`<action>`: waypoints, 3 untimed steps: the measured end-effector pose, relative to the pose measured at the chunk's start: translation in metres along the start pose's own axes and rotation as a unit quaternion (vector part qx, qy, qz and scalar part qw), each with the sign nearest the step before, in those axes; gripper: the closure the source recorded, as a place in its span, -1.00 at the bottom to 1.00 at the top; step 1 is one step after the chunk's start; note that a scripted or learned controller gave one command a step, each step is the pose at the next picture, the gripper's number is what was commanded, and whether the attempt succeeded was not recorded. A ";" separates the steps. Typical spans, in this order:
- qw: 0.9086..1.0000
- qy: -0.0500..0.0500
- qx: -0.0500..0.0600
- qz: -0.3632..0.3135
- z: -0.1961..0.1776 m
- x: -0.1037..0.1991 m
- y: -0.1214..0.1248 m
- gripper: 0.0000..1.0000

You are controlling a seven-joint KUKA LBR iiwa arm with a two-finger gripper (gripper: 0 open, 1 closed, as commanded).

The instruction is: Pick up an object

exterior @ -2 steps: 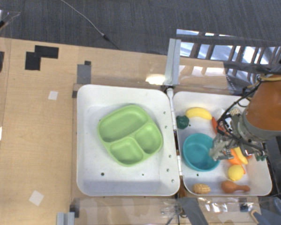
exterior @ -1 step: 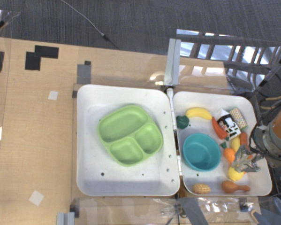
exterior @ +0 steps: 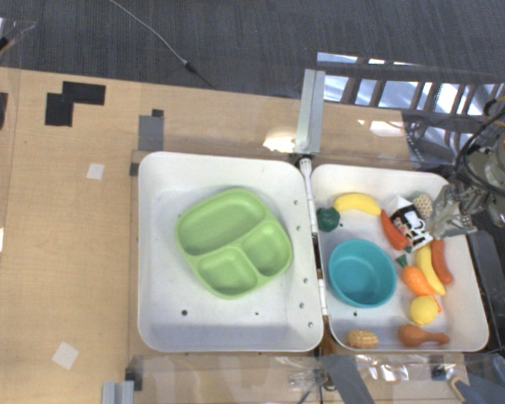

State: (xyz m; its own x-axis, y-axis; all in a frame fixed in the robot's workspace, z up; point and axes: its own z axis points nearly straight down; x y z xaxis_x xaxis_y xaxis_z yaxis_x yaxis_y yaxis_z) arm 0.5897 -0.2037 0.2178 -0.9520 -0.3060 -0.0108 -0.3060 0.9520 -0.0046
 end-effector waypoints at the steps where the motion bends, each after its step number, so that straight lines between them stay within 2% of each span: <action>1: 1.000 0.002 -0.001 0.001 0.002 0.001 0.000 -1.00; 2: 0.996 0.000 0.001 -0.088 0.119 0.026 0.017 -1.00; 3: 0.996 -0.003 0.002 -0.087 0.126 0.035 0.069 -1.00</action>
State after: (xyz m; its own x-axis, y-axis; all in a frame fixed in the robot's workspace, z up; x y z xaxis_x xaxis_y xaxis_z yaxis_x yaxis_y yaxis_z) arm 0.5365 -0.1489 0.0908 -0.8840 -0.4672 -0.0161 -0.4671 0.8841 -0.0118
